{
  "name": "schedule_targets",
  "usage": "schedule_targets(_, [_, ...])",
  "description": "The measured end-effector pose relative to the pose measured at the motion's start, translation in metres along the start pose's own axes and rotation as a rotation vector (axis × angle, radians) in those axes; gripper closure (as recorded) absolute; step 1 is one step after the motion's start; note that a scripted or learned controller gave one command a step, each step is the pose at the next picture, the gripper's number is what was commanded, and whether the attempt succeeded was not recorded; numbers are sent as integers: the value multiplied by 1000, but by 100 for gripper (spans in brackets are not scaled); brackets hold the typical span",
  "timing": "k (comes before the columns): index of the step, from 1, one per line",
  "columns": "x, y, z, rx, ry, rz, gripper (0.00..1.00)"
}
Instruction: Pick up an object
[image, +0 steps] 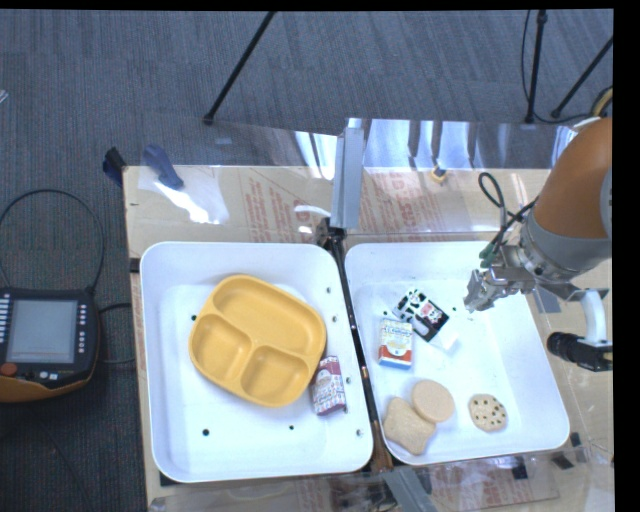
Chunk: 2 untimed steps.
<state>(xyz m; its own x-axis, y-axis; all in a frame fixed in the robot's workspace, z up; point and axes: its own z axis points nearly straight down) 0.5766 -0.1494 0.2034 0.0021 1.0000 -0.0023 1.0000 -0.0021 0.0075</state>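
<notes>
My gripper (478, 297) hangs over the right bin (520, 395), just right of a black-and-white patterned packet (424, 314). Nothing shows between its fingers. A small red-and-white carton (396, 343) lies left of that packet. Toward the front of the right bin lie a round tan cracker (433, 400), a bread-like piece (408, 426) and a chocolate-chip cookie (487, 411). In the left bin (170, 440) a yellow divided plate (258, 340) rests, with a small brown packet (328, 385) at its right edge.
A metal post (346, 178) rises behind the gap between the bins. A teach pendant (45, 338) sits on the floor at the far left. Tripod legs cross the floor at the back. The arm's orange band (585, 170) fills the upper right.
</notes>
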Motion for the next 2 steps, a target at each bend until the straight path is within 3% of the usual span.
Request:
schedule_targets(1, [45, 2, 95, -7, 2, -3, 100])
schedule_targets(2, [113, 6, 12, 1, 5, -10, 100])
